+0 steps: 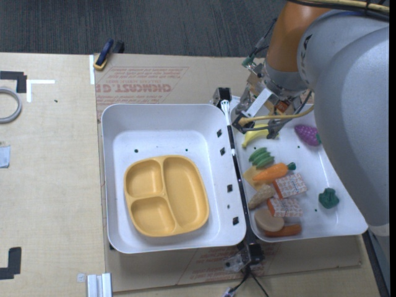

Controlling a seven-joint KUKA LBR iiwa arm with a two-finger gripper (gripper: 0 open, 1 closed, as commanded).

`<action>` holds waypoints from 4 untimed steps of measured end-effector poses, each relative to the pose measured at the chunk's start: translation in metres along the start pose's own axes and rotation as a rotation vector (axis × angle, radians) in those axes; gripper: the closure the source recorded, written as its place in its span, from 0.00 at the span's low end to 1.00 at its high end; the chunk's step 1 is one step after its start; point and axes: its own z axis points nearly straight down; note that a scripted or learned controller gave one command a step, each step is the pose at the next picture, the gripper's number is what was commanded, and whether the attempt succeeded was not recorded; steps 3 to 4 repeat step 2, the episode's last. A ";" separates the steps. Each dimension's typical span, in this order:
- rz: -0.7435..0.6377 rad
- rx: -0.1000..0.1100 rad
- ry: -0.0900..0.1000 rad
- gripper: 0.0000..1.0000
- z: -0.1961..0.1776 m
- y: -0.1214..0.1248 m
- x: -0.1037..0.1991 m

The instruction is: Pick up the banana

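The gripper [252, 124] hangs low over the banana [255, 136], ready to grab; its grip I cannot tell.

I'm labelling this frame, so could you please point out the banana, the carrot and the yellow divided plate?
banana [255, 135]: camera view, middle of its curved body.
carrot [270, 174]: camera view, orange midsection.
yellow divided plate [166, 194]: camera view, central divider ridge.

You're looking at an arm [352, 73] with a broad, smooth grey shell, an orange band [291, 30] above its wrist, thin cables [263, 42] trailing beside that, and a small dark hand [253, 121] with pale metal parts.
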 end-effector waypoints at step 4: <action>0.000 0.000 0.000 0.00 0.000 0.000 0.000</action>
